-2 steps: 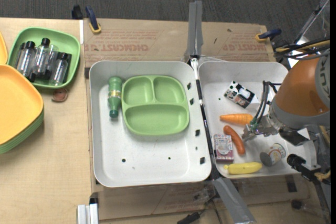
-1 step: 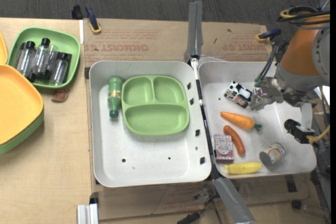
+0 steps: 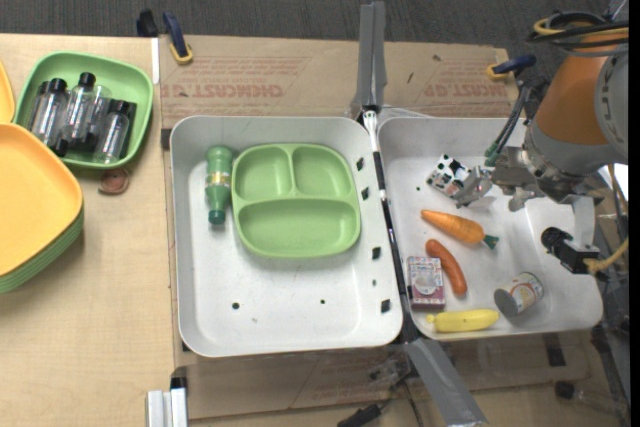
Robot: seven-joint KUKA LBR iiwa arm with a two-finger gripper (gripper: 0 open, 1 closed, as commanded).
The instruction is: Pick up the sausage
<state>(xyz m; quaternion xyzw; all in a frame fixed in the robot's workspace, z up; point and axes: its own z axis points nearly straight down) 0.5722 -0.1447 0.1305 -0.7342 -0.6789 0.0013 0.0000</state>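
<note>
Gripper (image 3: pixel 497 187) state cannot tell, hovering beside carrot (image 3: pixel 455 226); best shift toward sausage (image 3: pixel 446 266), align across its width, then descend.

glossy plastic sausage (image 3: pixel 446 266), matt green tray (image 3: pixel 296 200)

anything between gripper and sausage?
Yes: in the camera view, the carrot lies between the gripper and the sausage.

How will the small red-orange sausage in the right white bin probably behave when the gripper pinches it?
The red-orange sausage looks smooth and rounded, so it may slip or roll between closing fingers. It seems small, probably light. It lies close to the orange carrot and the pink carton, which could be nudged.
</note>
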